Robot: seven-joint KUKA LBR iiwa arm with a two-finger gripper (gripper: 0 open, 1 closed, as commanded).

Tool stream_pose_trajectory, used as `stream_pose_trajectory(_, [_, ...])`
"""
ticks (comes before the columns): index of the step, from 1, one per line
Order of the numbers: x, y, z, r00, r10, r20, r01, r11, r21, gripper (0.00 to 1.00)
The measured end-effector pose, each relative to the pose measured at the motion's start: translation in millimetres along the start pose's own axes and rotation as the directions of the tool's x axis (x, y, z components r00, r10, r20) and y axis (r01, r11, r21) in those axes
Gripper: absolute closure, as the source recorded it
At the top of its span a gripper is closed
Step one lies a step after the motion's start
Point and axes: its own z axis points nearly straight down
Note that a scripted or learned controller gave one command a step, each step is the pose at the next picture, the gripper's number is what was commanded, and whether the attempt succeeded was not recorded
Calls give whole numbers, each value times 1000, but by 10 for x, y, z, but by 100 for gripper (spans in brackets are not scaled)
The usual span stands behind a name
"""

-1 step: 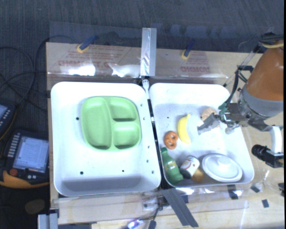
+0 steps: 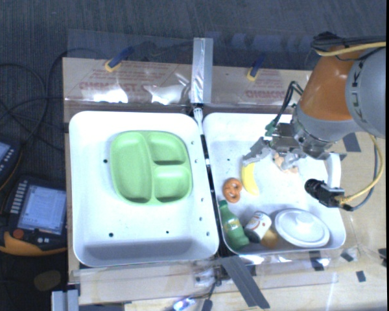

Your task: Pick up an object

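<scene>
The right bin holds a yellow banana, a round orange object, a green bottle lying down, a small white and red can and a white lidded bowl. My gripper hangs over the upper middle of this bin, just above and right of the banana. It is open, with one grey finger splayed toward the banana's top end. A small peach-coloured item peeks out by the other finger. Nothing sits between the fingers.
A green divided plate lies in the left bin. A black cable connector hangs off the wrist over the right bin's right side. A metal divider stands behind the bins. Tablets and cables lie on the floor at far left.
</scene>
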Motion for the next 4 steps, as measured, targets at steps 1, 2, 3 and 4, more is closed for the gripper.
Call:
stream_pose_trajectory(1, [-202, 574, 1126, 986, 166, -1, -166, 986, -11, 0])
stream_pose_trajectory(2, [-16, 347, 1131, 975, 220, 0, -220, 975, -16, 0])
stream_pose_trajectory(3, [18, 89, 1115, 909, 418, -2, -418, 909, -4, 0])
stream_pose_trajectory(4, [27, -44, 1132, 847, 532, -9, -532, 846, -16, 0])
